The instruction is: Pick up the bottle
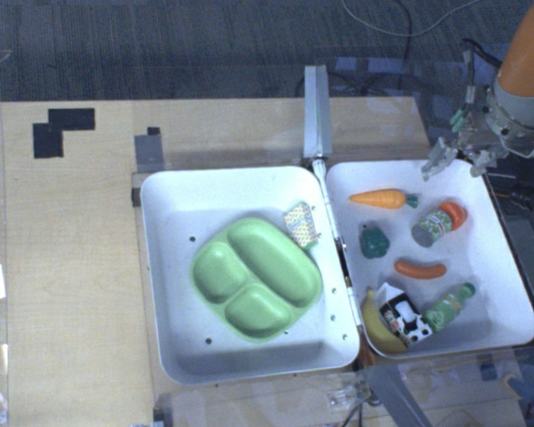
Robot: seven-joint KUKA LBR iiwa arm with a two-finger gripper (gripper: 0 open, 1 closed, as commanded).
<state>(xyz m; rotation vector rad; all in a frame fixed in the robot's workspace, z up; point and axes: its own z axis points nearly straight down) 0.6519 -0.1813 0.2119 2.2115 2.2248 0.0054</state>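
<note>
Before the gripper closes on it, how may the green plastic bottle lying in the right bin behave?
The green plastic bottle lies on its side, so it will probably roll if nudged. Its round, smooth-looking body may slip. It looks small, likely light.

The bottle (449, 307) lies near the front of the right bin (506, 237), crowded on its left by a small carton (404, 318) and a banana (377, 322), with a sausage (420, 267) just behind. Bare floor lies on the bottle's right and front. A jar (438, 222), carrot (382, 199) and green pepper (374, 242) sit farther back.
</note>
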